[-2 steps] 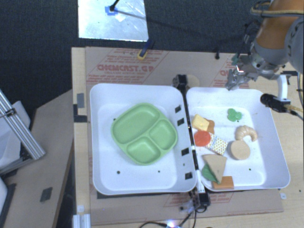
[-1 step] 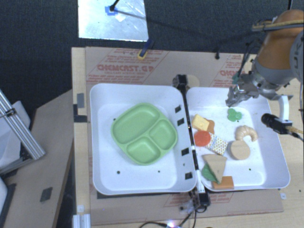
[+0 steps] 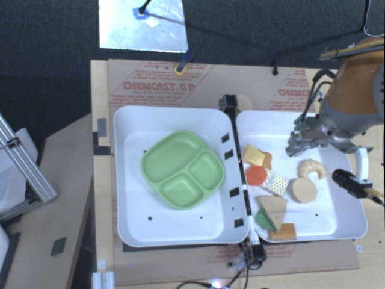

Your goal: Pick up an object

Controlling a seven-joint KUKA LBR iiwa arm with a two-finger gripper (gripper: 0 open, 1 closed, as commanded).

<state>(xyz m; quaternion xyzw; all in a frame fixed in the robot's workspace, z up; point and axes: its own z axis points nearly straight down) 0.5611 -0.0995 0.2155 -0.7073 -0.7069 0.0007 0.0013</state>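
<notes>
White right bin (image 3: pixel 337 221) crowds croissant (image 3: pixel 311 168), cheese (image 3: pixel 255 156), tomato (image 3: pixel 256 175) beneath end effector (image 3: pixel 299 143)

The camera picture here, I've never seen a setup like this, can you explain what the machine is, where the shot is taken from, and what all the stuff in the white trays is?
This is one shot from a camera fixed above a bench, looking down at a slant. The grey and orange shape at the right is a robot arm, and its gripper hangs over the right bin. I see nothing between its fingers. Two shallow white bins sit side by side. The left bin holds a green divided plate. The right bin holds small toy foods: a croissant, a round tan piece, a yellow chunk, a red-orange disc and a tan wedge. The job is picking one up.
</notes>
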